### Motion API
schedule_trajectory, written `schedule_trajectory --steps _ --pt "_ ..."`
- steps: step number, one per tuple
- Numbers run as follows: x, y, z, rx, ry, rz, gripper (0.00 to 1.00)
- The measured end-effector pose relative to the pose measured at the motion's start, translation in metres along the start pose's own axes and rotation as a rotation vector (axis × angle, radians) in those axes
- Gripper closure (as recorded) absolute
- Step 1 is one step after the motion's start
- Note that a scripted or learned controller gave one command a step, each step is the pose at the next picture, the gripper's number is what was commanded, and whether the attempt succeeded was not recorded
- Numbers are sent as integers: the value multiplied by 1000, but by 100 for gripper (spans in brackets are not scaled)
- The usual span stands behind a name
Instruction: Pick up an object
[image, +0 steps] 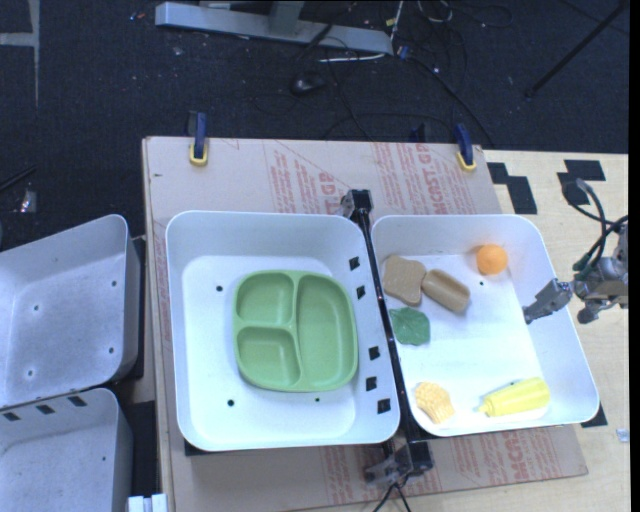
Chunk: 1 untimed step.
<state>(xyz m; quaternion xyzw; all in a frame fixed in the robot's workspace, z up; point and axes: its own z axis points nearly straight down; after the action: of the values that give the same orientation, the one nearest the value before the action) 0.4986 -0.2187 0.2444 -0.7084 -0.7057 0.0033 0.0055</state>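
while the gripper (562, 300) hangs at the right bin's (560, 352) rim, open.

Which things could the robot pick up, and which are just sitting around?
For the job: orange ball, bread slice, brown roll, green lump, yellow corn, small yellow piece, end effector at the right bin.

Just lying about: green tray, left bin, clamps, cables.
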Motion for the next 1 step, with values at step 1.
schedule_trajectory --steps 1 --pt "1 3 -7 -12 -3 -5 0"
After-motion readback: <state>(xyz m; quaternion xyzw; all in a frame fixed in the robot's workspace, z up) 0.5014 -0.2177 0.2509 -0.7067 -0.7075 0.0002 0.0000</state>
